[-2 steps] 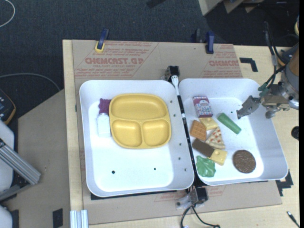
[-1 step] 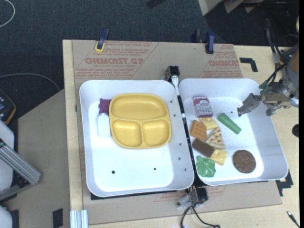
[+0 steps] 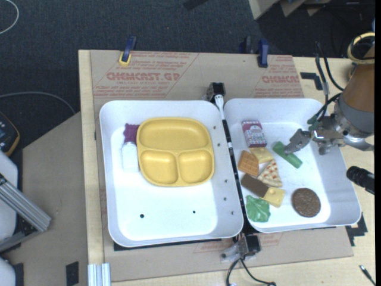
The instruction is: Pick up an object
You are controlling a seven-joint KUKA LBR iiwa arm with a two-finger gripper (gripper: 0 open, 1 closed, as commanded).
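Camera view, looking down on counter w/ two white bins.

Item 1: left bin. Holds yellow divided tray; purple item and white bottle at tray's 9 o'clock.

Item 2: right bin. Contents, clock positions taken from bin centre: red-white carton at 11; green stick near centre; waffle piece, pizza slice, brown bar, yellow cheese wedge clustered at 8; green leafy piece at 7; brown round patty at 5.

Item 3: claw, on arm entering from 3 o'clock. Hangs over right bin, one finger reaching toward green stick's 2 o'clock end. Nothing seen between fingers. Whether spread or closed: can't tell at this angle.

Status: pick not done. All objs lie in bins, none lifted. Est. early stage, approach to green stick, likely target. Left to do: descend, close on obj, lift clear.
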